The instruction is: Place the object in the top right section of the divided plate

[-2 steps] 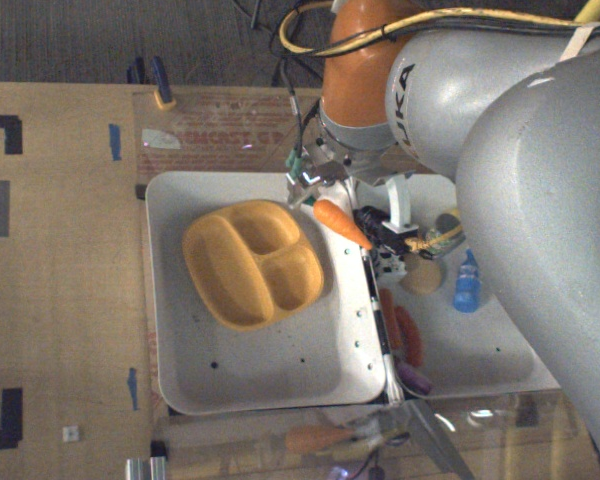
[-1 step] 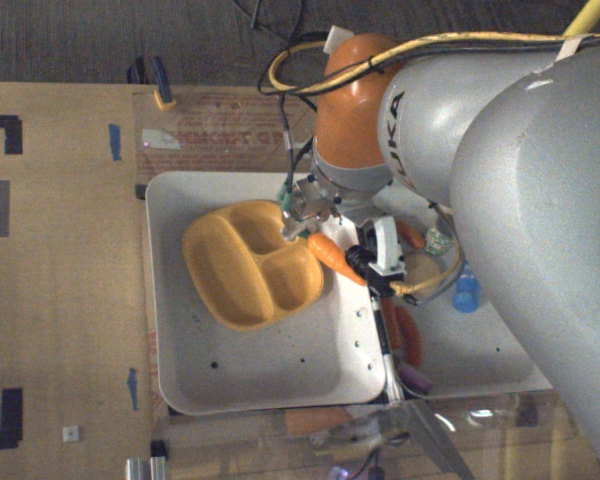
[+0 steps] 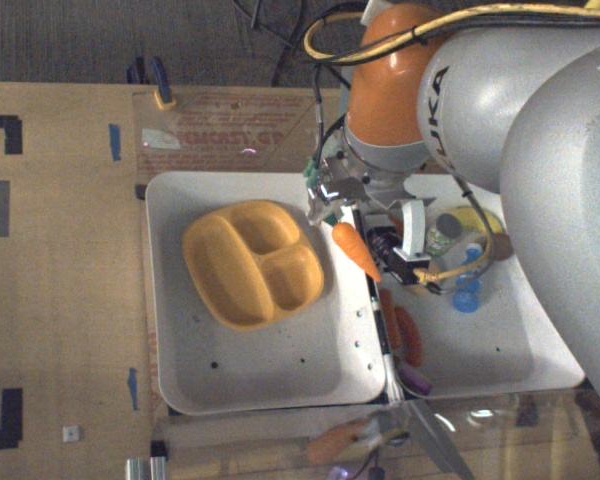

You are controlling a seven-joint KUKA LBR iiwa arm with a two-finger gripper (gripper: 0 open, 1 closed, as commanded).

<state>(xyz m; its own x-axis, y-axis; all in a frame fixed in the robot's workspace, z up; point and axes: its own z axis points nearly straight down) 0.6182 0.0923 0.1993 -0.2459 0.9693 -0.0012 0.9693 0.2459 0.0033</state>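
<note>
orange carrot (image 3: 356,251); tilted; just right of yellow divided plate (image 3: 253,263); left bin (image 3: 180,368)

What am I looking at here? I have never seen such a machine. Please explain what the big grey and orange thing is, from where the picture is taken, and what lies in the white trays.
The big grey thing with the orange band is a robot arm. It reaches in from the right of the picture. The one camera is fixed above the bench and looks down at a slant.

On the bench stand two shallow white bins side by side. The left bin holds a yellow divided plate with three sections, and nothing lies in them.

At the end of the arm is its gripper, placed over the border between the bins. Just below it is an orange carrot, seemingly a toy. It seems to hang from the gripper, but I cannot tell for certain whether it is held.

The right bin contains several small objects, among them something blue, partly hidden by the arm.
</note>
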